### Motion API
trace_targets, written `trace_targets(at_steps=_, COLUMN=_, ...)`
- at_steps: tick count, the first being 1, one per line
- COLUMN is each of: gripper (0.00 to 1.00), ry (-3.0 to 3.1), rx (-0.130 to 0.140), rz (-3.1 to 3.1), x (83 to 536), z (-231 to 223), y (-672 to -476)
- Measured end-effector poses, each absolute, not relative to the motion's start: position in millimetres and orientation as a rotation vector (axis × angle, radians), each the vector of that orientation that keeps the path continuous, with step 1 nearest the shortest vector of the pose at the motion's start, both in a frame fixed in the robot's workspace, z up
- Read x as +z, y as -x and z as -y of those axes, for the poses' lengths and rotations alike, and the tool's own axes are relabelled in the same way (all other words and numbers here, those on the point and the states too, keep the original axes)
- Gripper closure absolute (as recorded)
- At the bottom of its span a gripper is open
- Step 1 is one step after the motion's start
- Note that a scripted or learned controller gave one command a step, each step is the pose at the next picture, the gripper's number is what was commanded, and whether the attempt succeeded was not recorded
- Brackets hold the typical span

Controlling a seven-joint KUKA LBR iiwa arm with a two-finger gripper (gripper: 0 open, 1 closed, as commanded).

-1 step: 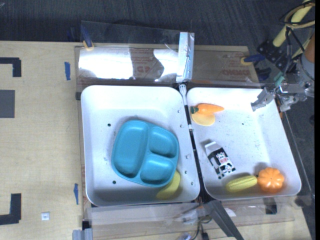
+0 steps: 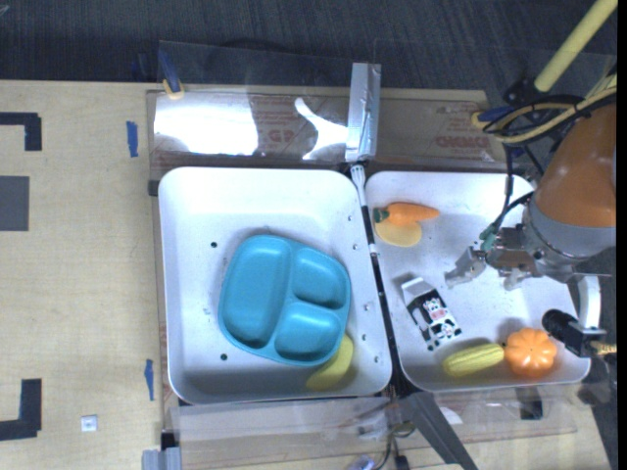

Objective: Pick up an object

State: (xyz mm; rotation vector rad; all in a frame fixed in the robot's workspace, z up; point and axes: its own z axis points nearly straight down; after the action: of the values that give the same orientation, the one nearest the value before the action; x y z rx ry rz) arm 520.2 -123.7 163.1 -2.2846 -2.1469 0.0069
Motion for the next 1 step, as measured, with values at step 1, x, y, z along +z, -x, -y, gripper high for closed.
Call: trace_targets(at_steps=1, gripper=0.00, ry=1.917, rx=-0.020, rz=2.518, x=114.6, z=101.5, y=-524.0)
